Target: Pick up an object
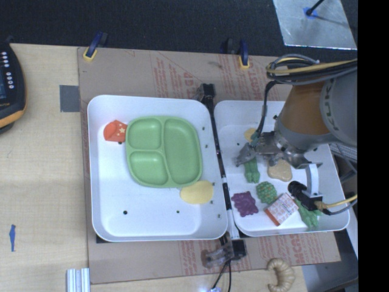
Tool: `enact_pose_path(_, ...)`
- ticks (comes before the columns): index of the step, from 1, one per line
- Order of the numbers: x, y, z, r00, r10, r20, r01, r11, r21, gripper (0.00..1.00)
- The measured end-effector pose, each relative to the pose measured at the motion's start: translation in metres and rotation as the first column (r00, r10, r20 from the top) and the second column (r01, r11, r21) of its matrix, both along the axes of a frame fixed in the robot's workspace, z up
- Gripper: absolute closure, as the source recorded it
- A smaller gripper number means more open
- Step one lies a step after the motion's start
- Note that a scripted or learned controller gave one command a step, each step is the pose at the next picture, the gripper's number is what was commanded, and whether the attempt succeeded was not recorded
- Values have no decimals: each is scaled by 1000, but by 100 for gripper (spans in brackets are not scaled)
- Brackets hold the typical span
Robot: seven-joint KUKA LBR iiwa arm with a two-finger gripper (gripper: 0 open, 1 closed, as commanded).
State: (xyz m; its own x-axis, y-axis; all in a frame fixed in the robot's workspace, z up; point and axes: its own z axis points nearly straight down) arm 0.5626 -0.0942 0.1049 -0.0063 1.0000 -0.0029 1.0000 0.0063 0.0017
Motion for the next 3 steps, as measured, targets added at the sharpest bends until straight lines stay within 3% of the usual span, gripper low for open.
enact_pose_path(1,-5,-3,-14,1000,-3,-8,3,1000,3,0)
enact_pose_path(2,-5,-4,-3,1000,-2,-9,2,1000,3,100)
enact_pose_path(3,-8,60,92,1000,3,3,-3,1000,5,100)
